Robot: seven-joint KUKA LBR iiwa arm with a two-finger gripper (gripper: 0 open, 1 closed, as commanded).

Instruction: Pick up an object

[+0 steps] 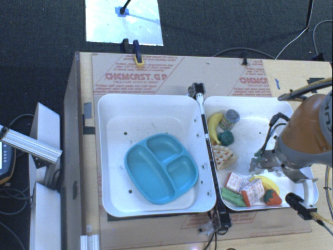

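Observation:
The right bin (250, 108) holds several toy foods. A yellow banana (213, 126) lies along its left wall, next to a small grey can (229, 119) and a dark green ball (226, 138). A waffle-like wedge (222, 155) sits below them. At the front are two red-and-white packets (244, 185), a green piece (232, 197), a second banana (268, 182) and a red-orange piece (271, 197). My gripper (258, 165) hangs low over the bin's right half, just above the second banana and the packets. The arm's orange band (309, 129) covers the bin's right side.
The left bin (112, 139) carries a blue divided plate (161, 166). A black divider rail (205, 139) runs between the bins. A cardboard sheet (156, 72) lies behind them, with clamps (136, 51) at its far edge.

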